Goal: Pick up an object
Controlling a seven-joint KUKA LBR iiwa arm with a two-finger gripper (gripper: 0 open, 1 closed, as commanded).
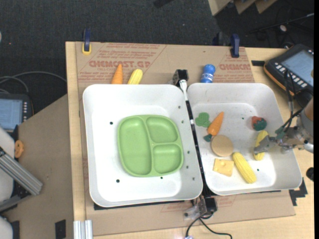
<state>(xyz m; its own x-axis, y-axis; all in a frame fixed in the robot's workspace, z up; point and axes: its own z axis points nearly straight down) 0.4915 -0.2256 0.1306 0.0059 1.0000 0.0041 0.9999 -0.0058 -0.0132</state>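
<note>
At the right bin's (279, 183) far edge, the gripper (266, 146) sits low beside a yellow toy (260, 142); finger state cannot be told. Nothing lifted yet.

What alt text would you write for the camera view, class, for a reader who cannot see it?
The tool reaches from the right into the right bin, near a small yellow piece beside toy corn, a carrot and a cheese wedge. The left bin bears a green divided plate.
</note>
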